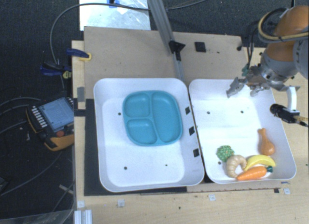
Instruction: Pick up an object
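From the camera view, I judge the task barely begun: nothing is lifted, and every candidate object lies in the bins. The gripper (244, 87) hangs over the far edge of the right bin (212, 136), near its back rim, with the arm (285, 35) reaching in from the right. I see the fingers (233, 89) spread apart with nothing between them, so they are released and empty. What is left is the whole job: choose an object, come down on it, close and raise it.

As for the containers, the left bin (108, 170) holds one blue plate (152, 118), a divided one with three compartments, lying flat near the bin's middle and with nothing on it. The right bin holds a cluster of toy food in its near right corner: a broccoli (224, 152), a shrimp (234, 164), a banana (260, 161), a carrot (251, 173) and a drumstick (265, 143) set a little apart. The shrimp, banana and carrot touch or nearly so. All of them are well apart from the gripper, across the bin's bare floor.
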